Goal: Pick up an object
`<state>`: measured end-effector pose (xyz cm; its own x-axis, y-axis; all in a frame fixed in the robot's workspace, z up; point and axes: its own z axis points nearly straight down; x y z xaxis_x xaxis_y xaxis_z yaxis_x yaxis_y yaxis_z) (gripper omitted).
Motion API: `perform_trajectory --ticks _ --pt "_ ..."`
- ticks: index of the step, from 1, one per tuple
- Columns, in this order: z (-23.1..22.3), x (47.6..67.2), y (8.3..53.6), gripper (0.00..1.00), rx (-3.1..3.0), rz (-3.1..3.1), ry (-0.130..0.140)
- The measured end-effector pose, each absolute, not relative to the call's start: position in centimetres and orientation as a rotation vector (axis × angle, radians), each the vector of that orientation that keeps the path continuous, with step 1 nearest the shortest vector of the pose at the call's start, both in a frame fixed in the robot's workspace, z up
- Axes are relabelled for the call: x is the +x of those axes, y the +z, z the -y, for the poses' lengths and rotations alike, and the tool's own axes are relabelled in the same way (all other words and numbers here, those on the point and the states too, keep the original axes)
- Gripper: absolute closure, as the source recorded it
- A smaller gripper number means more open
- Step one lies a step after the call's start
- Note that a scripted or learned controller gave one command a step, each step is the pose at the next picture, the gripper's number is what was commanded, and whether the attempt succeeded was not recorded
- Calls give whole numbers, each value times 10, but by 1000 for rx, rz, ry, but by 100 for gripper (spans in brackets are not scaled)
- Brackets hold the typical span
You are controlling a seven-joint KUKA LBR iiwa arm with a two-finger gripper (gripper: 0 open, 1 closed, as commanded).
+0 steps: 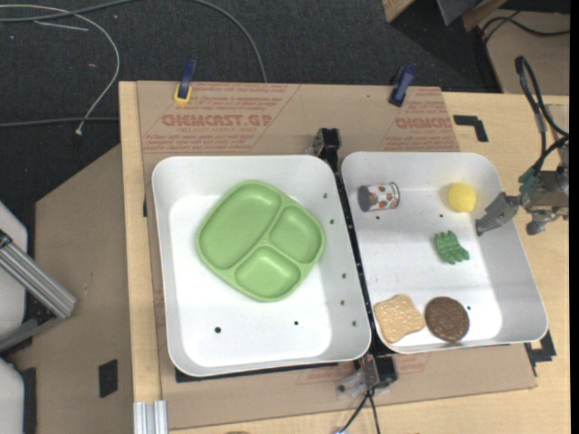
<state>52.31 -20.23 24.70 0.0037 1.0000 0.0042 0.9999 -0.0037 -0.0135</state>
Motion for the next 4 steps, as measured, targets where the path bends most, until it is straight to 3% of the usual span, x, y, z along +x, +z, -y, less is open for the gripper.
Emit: perform_trajectory --ticks 1,3,4 --pt "202 526 254 0 -2221 2221 0" --pt "206 537 154 0 -2217 2218 2" --pt "207 528 94 0 -2217 2215 4"
